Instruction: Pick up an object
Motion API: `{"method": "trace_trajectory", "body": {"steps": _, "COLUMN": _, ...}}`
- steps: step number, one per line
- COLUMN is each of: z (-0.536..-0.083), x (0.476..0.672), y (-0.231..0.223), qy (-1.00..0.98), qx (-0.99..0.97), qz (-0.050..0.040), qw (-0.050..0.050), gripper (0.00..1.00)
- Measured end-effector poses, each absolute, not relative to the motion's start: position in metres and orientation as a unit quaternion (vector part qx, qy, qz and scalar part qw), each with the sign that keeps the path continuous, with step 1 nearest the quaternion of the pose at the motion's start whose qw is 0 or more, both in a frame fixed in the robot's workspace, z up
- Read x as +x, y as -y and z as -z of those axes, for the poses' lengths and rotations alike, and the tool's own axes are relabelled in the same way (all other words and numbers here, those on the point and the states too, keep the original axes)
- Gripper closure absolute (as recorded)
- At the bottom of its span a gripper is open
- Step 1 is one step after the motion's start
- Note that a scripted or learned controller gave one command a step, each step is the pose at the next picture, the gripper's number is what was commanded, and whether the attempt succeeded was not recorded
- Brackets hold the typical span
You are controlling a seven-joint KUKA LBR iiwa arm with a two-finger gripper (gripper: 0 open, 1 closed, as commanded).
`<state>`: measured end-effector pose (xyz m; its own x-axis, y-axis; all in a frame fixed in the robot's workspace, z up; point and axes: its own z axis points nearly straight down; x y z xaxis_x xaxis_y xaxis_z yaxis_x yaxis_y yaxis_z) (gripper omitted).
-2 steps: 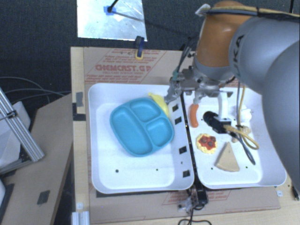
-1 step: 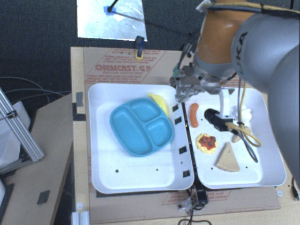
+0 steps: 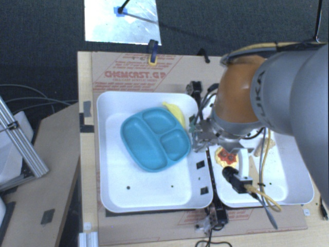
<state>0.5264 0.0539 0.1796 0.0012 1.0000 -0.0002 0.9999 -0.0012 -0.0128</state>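
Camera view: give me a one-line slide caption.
Grey-and-orange arm poised above the bins' shared edge; left bin holds a blue divided plate and a yellow object, right bin a red-orange object.

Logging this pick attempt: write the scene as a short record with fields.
left bin: holds a blue divided plate; a yellow object shows at the plate's far right edge
right bin: a red and yellow object, partly hidden under the arm
arm: reaches in from the right, over the right bin
gripper: by the wall between the bins, beside the plate
grasp: cannot be told
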Motion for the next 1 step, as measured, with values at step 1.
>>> {"method": "trace_trajectory", "body": {"steps": 1, "z": -0.1841, "x": 0.4861, "y": -0.0026, "qy": 0.705, "qx": -0.709, "qz": -0.0013, "qw": 0.0, "gripper": 1.0}}
